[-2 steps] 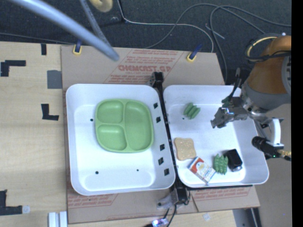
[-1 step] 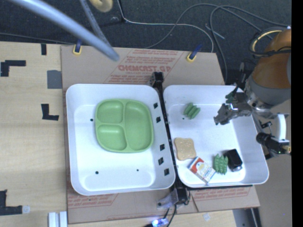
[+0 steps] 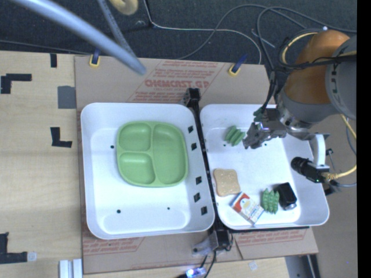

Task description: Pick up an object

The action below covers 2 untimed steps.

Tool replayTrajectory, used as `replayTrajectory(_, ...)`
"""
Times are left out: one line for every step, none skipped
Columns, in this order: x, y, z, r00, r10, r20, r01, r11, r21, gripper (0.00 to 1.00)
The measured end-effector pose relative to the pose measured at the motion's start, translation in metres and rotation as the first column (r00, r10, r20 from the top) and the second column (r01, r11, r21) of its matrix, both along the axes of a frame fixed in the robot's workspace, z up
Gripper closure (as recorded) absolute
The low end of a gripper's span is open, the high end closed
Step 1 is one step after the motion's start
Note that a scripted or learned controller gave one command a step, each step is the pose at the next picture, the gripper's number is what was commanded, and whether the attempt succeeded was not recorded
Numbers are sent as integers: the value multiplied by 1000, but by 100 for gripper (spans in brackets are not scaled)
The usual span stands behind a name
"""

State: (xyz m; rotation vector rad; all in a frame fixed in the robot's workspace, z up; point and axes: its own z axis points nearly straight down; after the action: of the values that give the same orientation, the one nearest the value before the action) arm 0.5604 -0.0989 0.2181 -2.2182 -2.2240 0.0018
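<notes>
Red "CHEMCAST GP" print on cardboard sheet (image 3: pixel 174 77), gripper (image 3: pixel 255 139) state unclear, over right bin (image 3: pixel 307 216)

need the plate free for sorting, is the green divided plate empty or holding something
Empty. The green plate in the left bin shows three bare compartments, nothing resting in any.

right bin (image 3: pixel 301 216) | green ridged piece (image 3: pixel 234 135) at 11 o'clock | toast slice (image 3: pixel 226 181), red-white carton (image 3: pixel 247 207), green toy (image 3: pixel 270 201), black block (image 3: pixel 285 195) at 6 o'clock
</notes>
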Motion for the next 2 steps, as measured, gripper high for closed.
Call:
replayTrajectory(7, 47, 5, 1000, 1, -1, -1, 1000, 1, 100)
replayTrajectory(21, 96, 14, 1000, 3, 1, -3, 1000, 2, 100)
